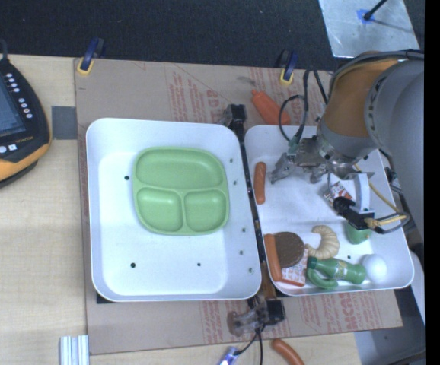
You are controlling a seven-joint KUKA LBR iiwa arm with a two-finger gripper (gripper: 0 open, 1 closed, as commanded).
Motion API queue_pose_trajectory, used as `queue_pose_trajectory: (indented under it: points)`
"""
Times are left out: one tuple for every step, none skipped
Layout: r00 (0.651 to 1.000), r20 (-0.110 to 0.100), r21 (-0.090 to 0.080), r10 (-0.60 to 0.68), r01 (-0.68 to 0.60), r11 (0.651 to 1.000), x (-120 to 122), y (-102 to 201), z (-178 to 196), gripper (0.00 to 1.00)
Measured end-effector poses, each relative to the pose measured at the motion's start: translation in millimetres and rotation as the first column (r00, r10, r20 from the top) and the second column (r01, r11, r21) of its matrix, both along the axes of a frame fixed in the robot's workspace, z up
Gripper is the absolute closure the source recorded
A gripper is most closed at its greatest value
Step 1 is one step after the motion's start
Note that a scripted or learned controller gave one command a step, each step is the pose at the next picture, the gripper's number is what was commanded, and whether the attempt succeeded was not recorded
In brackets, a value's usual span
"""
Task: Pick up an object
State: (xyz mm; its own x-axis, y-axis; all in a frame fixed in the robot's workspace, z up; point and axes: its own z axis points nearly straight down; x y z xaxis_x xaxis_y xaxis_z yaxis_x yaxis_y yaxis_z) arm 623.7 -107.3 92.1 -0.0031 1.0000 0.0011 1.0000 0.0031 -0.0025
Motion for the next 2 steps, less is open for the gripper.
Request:
queue_pose_trajectory:
  points:
    - [1.000,0.000,-0.001,0.002,-0.002,1.000,33,-14,0,0.00]
    - [1.000,-0.002,-0.002,0.001,-0.001,1.000,-13,15,-1,0.00]
